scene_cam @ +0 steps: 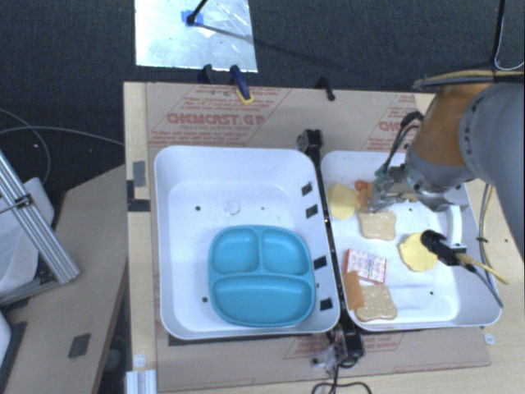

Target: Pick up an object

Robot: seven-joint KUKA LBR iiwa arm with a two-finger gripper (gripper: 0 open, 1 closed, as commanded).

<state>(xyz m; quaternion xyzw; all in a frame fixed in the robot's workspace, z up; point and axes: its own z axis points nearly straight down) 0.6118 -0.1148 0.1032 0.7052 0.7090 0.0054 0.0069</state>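
We see gripper (pixel 379 197) low in right bin (pixel 472 290); cannot tell its state. Directly below it: toast slice (pixel 377 224), likely target, touching or nearly. Just left: pale yellow piece (pixel 342 200), small orange piece (pixel 362 188).

Risks, as we judge:
- crowded items, so nudge or wrong pick
- flat toast, so slipping off

Further out: yellow disc (pixel 417 255), red packet (pixel 366 265), second toast (pixel 376 302). Left bin (pixel 189 189) holds blue divided plate (pixel 262 275). Bins on cardboard sheet (pixel 205 113), dark floor (pixel 66 48) beyond.
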